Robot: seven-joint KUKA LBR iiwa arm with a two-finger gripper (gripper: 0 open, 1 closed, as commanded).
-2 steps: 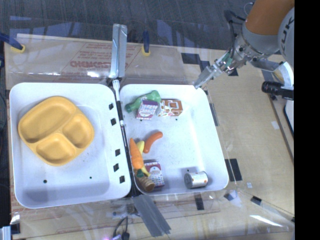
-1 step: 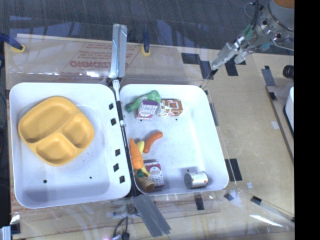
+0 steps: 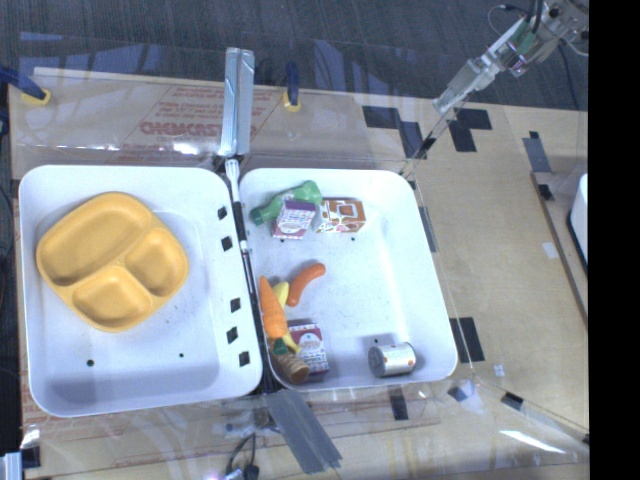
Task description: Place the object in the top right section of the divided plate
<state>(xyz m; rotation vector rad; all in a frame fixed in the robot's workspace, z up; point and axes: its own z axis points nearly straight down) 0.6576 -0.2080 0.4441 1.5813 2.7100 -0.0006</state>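
Bench (image 3: pixel 500 268) is tan w/ black tape marks and carries everything. The right bin (image 3: pixel 425 268) is my ref pt; all places below are rel. to it.

Left bin (image 3: pixel 60 388) sits flush against the right bin's left wall, same size approx. Yellow divided plate (image 3: pixel 110 260) lies in that left bin, well left of the right bin, tilted at an angle, 3 sections, all bare.

Arm (image 3: pixel 535 23) comes in above and beyond the right bin's far right corner. Gripper (image 3: pixel 428 143) hangs just outside that corner, over the bench, not over the bin floor. Can't tell if it's apart or together; too thin and small from here. Nothing seen clamped in it.

Metal bar (image 3: pixel 238 103) stands up from the right bin's far left corner.

Task obj. not singled out. The loose items all lie inside the right bin:
- carrot (image 3: pixel 272 313), along the left wall, near half
- green toy (image 3: pixel 288 198), far left area
- 2 small cartons (image 3: pixel 295 218) (image 3: pixel 342 215), side by side, touching, far centre
- 3rd carton (image 3: pixel 310 346), near left corner, beside the carrot tip
- silver can (image 3: pixel 392 358), on its side, near right corner
- orange sausage (image 3: pixel 308 280), mid-left
- small yellow piece (image 3: pixel 283 293), btw sausage and carrot
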